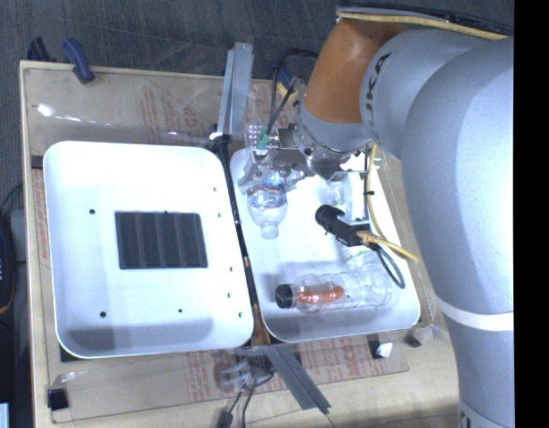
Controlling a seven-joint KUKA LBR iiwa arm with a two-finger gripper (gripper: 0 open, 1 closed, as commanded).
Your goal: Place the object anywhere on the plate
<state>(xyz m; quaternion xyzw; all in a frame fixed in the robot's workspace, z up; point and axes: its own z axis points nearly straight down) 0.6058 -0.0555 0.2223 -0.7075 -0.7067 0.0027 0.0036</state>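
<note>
A dark ribbed rectangular plate (161,240) lies flat in the middle of the left white bin (78,328). My gripper (273,169) hangs over the upper left part of the right bin (346,330), below the orange wrist band. It is shut on a small clear water bottle (267,201) with a blue label. The bottle's upper end sits between the fingers and its cap end points toward the bin's front. The bottle is close to the wall between the two bins, well right of the plate.
A second clear bottle (326,294) with orange contents and a black cap lies on its side along the right bin's front wall. A black and yellow cable (355,232) loops from the wrist over the right bin. The large grey arm covers the bench's right side.
</note>
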